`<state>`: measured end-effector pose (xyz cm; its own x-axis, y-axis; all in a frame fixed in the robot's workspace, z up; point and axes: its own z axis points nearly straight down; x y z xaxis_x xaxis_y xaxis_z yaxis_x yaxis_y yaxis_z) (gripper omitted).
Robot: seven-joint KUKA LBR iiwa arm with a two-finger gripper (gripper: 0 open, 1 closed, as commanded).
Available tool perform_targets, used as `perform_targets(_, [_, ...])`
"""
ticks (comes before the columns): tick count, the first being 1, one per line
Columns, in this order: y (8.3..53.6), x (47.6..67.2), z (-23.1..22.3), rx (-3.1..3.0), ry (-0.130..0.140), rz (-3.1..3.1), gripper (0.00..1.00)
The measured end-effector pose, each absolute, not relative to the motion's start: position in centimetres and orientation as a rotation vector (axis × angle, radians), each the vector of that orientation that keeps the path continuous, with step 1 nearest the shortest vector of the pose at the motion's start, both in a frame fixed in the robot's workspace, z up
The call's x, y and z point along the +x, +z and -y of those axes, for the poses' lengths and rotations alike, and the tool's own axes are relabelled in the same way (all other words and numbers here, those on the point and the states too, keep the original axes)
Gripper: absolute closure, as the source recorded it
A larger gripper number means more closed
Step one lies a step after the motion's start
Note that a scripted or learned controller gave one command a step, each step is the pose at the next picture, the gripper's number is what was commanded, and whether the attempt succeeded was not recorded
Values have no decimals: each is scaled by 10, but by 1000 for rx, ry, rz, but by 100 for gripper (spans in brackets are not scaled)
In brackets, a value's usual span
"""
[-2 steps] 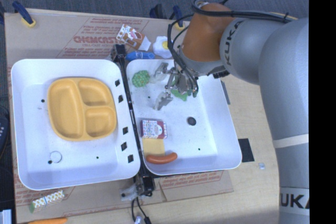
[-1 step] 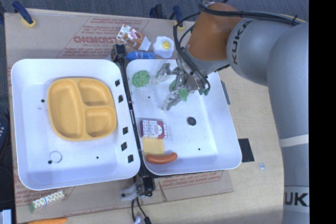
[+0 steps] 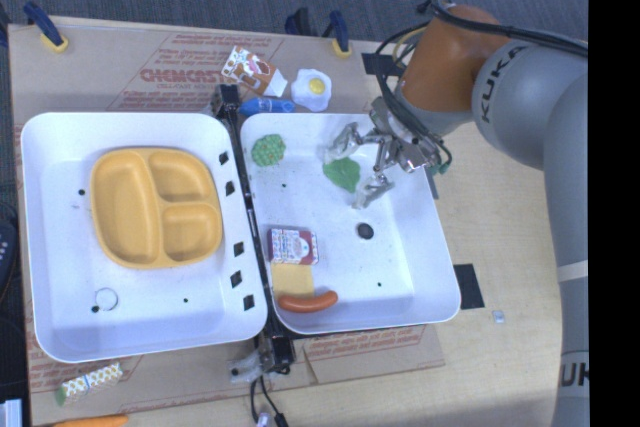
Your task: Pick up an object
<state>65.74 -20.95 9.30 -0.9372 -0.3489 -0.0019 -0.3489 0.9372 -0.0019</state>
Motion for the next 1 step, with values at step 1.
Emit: perform_targets(1, [92, 657, 130, -889, 2, -3015, 0])
